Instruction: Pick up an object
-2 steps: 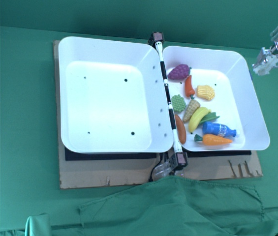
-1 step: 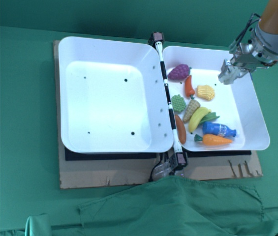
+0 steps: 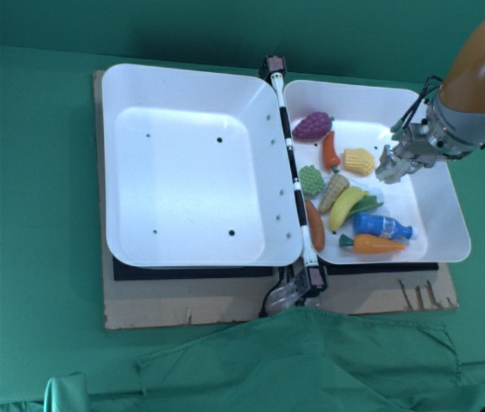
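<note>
Gripper poised over right bin, just beside corn, likely lining up a grab; finger spread impossible to tell.

I noted two white bins on brown cardboard over green cloth. The right bin held purple grapes, a yellow banana, a blue bottle and an orange carrot. The arm was grey, banded orange.
</note>
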`<action>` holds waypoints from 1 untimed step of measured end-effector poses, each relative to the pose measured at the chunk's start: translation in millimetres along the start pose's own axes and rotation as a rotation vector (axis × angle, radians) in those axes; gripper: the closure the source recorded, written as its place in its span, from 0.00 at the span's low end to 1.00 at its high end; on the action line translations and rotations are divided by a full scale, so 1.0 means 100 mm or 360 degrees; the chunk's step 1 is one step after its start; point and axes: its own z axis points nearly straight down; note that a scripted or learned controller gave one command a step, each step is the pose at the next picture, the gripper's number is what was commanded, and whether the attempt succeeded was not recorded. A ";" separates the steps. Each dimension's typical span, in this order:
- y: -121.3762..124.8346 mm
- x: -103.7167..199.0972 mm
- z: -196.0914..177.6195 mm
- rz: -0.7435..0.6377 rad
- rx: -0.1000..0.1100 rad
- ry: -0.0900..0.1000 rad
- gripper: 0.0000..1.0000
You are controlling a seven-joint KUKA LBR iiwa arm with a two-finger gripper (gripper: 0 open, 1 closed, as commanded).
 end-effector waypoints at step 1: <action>-0.28 -0.18 0.41 -0.0003 -0.0035 -0.0001 1.00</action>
